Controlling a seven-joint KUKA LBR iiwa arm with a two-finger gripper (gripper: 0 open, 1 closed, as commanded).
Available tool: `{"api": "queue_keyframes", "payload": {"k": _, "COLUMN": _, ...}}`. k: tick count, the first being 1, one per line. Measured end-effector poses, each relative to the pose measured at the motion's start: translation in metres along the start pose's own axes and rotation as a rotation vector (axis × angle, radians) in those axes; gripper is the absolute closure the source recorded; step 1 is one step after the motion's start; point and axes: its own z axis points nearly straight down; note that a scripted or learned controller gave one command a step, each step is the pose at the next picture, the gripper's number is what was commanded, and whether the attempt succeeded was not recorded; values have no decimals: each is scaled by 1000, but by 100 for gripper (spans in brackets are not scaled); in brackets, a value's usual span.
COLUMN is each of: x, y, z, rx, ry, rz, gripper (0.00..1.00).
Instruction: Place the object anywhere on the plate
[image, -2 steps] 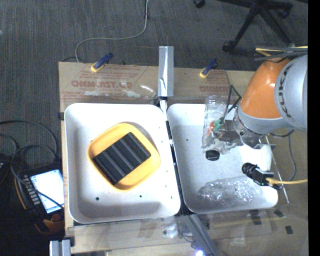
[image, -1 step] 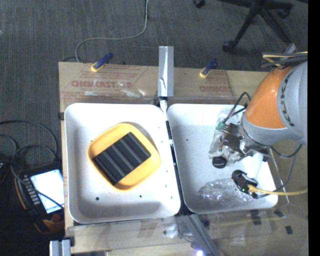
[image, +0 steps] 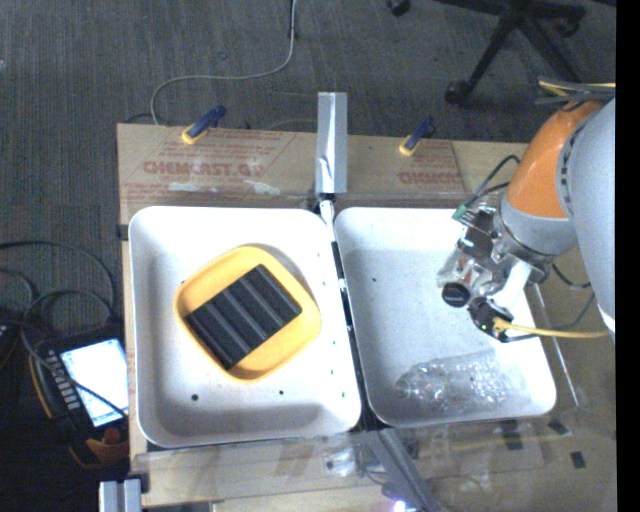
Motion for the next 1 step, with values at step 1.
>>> {"api": "queue_keyframes", "payload": {"k": 1, "x": -11, "y": 49, "z": 12, "rx": -8, "ry": 9, "rz": 354, "gripper": 100}}
